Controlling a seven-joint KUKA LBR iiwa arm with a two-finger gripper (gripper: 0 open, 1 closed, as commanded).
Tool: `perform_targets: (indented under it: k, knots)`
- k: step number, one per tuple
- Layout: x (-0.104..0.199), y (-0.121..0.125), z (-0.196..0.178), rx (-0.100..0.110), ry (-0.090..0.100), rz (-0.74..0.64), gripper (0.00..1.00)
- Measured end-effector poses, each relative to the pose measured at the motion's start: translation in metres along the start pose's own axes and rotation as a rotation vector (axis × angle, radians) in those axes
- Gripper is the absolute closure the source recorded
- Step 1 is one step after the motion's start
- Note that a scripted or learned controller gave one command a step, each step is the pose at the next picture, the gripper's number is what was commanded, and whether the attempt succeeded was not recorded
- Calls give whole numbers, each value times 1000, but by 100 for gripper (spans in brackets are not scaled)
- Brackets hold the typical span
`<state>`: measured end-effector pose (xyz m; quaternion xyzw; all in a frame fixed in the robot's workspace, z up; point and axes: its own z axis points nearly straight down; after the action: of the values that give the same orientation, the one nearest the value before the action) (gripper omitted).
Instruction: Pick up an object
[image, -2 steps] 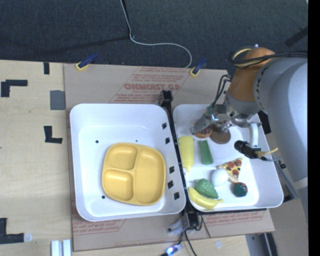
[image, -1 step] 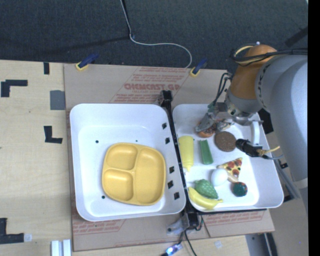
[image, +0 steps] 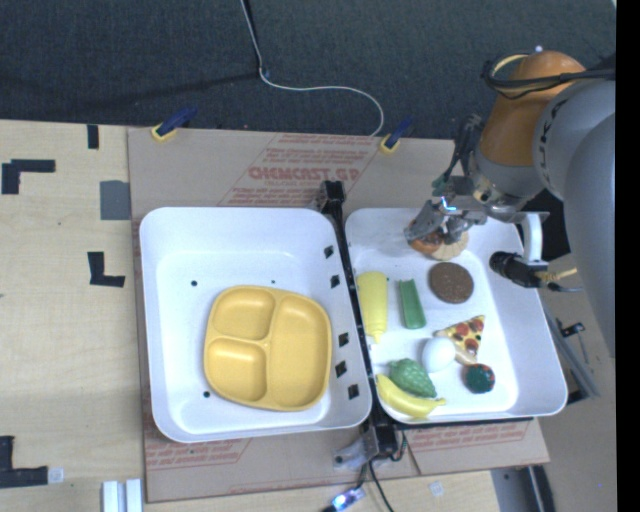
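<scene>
While angled down-left, arm (image: 520, 120) overhangs right bin (image: 500, 400).

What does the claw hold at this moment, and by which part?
It cannot be told. The claw sits low over a brownish item at the right bin's far end, but no grip shows.

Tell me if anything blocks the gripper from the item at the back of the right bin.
Nothing visible does. The gripper is right over the tan item; the brown disc lies apart, nearer the camera.
</scene>
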<state>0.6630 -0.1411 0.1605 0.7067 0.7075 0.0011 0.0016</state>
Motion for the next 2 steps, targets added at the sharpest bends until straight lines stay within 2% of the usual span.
perform_targets:
  k: [1, 2]
  knots:
    - [7, 3, -62, -1, 0, -1, 100]
    - [8, 3, -64, 5, 1, 0, 100]
